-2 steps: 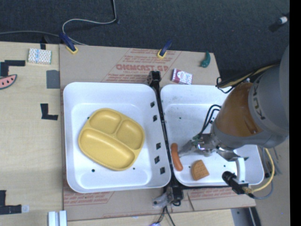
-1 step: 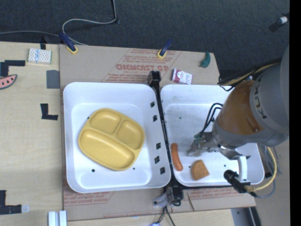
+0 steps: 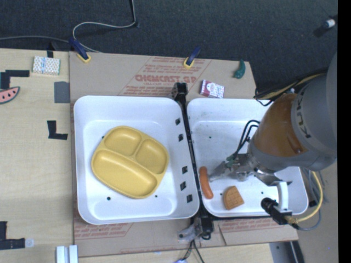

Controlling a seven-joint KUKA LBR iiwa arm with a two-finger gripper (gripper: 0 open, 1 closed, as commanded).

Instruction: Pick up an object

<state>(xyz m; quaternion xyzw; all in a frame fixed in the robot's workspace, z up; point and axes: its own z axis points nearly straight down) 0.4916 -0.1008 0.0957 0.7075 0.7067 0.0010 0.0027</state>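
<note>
In the right bin, an orange hot dog lies along the left wall near the front. A brown toast-like piece rests just right of it by the front rim. My gripper reaches in from the right, low over the bin floor, its tip just right of the hot dog's upper end. The grey arm with its orange band covers the right part of that bin. A yellow divided plate fills the middle of the left bin.
Both bins sit on a cardboard sheet. A small red-and-white packet lies behind the right bin. Yellow and blue clips hold the cardboard's back edge. Cables run beside the arm at the right.
</note>
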